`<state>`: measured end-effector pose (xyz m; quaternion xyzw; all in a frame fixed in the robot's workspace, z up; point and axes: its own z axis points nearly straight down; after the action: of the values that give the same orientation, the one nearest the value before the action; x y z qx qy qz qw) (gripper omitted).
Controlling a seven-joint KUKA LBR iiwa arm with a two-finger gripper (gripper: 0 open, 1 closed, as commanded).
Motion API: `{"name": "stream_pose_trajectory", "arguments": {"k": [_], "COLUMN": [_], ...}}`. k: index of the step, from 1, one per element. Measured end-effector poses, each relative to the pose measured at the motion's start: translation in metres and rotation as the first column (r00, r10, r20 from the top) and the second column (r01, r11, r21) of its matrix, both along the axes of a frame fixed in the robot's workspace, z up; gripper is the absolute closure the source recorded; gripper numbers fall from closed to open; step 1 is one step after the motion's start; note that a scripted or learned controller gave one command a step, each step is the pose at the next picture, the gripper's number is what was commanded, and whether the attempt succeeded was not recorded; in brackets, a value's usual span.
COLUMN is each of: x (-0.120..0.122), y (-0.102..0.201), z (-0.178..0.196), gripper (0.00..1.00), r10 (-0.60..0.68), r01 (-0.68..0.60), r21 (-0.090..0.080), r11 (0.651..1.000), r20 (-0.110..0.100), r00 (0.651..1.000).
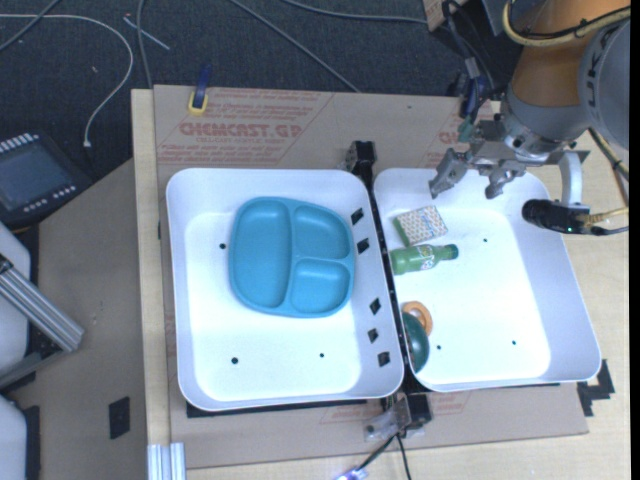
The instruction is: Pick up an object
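My gripper [470, 181] hangs open over the back edge of the right bin [520, 298], its two dark fingers spread with nothing between them. Just below and to its left lies a small patterned packet [421, 225]. A green bottle [423, 258] lies on its side in front of the packet. Near the bin's front left corner rest an orange ring [417, 315] and a dark green rounded object [416, 343], touching each other.
The left bin [200, 298] holds a blue divided plate [291, 256]. A black divider with clips [371, 258] runs between the two bins. The arm's grey and orange wrist [560, 48] stands above the back right of the bench.
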<state>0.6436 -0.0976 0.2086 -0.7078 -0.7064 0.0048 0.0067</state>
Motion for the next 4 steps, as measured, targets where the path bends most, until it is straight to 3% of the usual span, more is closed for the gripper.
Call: {"name": "stream_pose_trajectory", "arguments": {"k": [1, 3, 4], "x": [0.003, -0.017, -0.014], "y": [0.0, -0.007, -0.006], "z": [0.009, -0.104, -0.118], "gripper": [0.0, 0.0, 0.0], "r10": [0.003, 0.001, 0.003], "r01": [-0.002, -0.001, -0.003], "r21": [-0.002, -0.001, 0.0], "r11": [1.0, 1.0, 1.0], "r20": [0.015, 0.008, 0.018], "r00": [1.0, 1.0, 1.0]}}
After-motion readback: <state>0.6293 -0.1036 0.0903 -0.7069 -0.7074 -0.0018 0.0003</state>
